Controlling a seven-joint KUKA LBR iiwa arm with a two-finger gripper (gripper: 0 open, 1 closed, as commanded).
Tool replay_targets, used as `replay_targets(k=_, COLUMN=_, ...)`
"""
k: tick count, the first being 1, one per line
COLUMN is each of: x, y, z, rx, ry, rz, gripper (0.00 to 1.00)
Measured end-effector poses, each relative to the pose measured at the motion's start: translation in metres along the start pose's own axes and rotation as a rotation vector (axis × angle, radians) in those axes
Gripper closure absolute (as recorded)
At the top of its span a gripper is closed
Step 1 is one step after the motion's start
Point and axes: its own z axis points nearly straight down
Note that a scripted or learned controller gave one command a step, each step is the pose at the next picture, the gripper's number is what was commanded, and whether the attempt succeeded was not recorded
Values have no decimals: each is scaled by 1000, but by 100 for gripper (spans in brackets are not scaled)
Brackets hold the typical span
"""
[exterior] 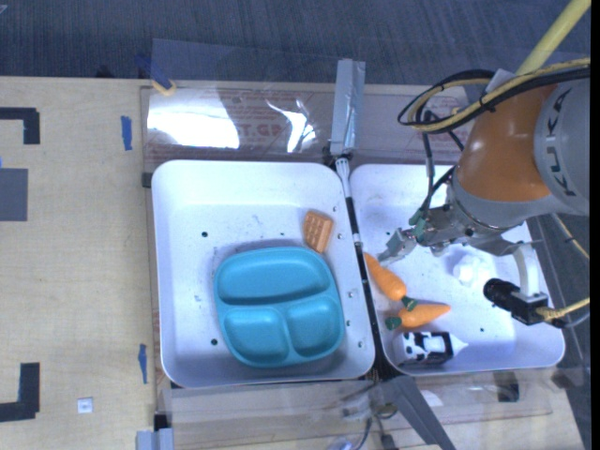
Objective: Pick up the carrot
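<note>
Two orange carrots lie in the right bin [525, 345] near its left wall. One carrot [386, 277] lies on a slant, and the other carrot [422, 313] lies below it with its green top pointing left. My gripper [401, 243] hangs over the right bin just above and right of the upper carrot's top end. I see nothing held in it. The arm's orange band [502, 157] rises behind it at the right.
The left bin [187, 204] holds a blue divided plate [278, 306] and a small orange waffle-like piece [318, 230]. In the right bin, a black-and-white toy [427, 346] lies near the front edge and a small white object [465, 270] sits mid-bin. A black cable plug [511, 296] hangs at right.
</note>
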Motion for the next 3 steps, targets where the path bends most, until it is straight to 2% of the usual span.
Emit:
replay_targets(k=1, x=9, y=-9, z=0, rx=3, ry=2, rz=-64, gripper=0)
replay_targets(k=2, x=-4, y=-12, z=0, rx=4, ry=2, rz=-134, gripper=0)
replay_targets(k=3, x=5, y=-36, z=0, rx=3, ry=3, rz=-266, gripper=0)
